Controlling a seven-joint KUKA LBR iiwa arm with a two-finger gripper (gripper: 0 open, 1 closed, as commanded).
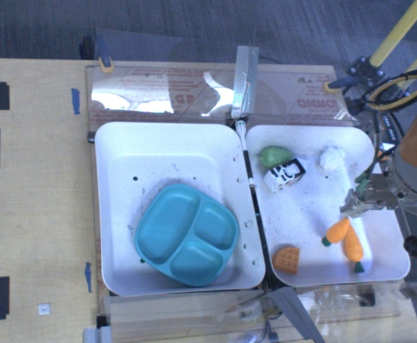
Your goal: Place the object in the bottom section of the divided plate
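Right bin [315, 274]: carrots [345, 240] under end effector [356, 204]

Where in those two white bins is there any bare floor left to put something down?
Left bin: bare floor above and left of the blue plate, which fills the lower right. Right bin: a bare patch in the middle, between the green toy, the waffle and the carrots. It is crowded by the carrots, where the gripper hangs.

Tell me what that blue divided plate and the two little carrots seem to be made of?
The blue divided plate looks like moulded plastic, matte with a soft sheen: one even colour, rounded ridges. The two carrots look like toy plastic or rubber, uniformly orange with green tips; which one, the view leaves open.
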